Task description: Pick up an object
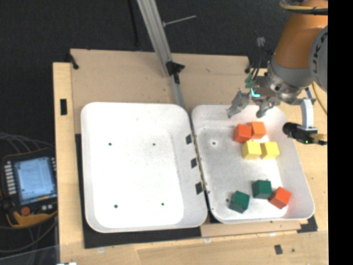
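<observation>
7 small blocks (257, 148) lie in the right bin (298, 214): 3 orange, 2 yellow, 2 green

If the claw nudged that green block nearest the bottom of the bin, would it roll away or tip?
The green block looks flat-sided and boxy, so it would probably slide, not roll. It seems rigid and squat, so tipping is unlikely. It lies apart from the other green block, so a push would likely move it alone.

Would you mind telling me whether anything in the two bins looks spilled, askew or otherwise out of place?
Nothing stands out. All six small blocks sit inside the right white bin: two orange cubes and two yellow cubes packed together, two green cubes and an orange-red cube lying slightly turned. None spilled.
</observation>
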Controlling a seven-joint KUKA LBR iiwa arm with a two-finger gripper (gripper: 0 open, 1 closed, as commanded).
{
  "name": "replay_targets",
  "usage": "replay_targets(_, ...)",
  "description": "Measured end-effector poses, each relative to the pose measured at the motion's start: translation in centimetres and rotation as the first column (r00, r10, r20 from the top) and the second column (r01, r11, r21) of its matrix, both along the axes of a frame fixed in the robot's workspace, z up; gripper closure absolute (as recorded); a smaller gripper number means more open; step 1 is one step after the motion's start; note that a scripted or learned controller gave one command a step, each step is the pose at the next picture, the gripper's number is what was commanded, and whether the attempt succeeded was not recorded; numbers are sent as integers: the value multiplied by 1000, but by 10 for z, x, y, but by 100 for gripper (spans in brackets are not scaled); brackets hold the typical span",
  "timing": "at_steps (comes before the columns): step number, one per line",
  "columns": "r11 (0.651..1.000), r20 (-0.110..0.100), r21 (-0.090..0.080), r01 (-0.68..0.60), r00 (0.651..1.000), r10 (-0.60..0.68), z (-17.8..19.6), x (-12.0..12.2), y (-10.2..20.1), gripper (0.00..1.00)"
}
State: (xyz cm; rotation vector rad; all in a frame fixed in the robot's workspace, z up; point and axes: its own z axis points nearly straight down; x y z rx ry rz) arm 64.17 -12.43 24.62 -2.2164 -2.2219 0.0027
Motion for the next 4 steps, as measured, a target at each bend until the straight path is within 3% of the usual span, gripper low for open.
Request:
replay_targets(1, 1000, 4, -1, -1, 1000, 1, 3, 1, 0, 0)
replay_targets(3, 1000, -2, -4, 4, 1000, -4, -102, -3, -5, 0)
replay_targets(4, 1000, 29, -10, 5, 1000, -5, -117, 4, -7, 0)
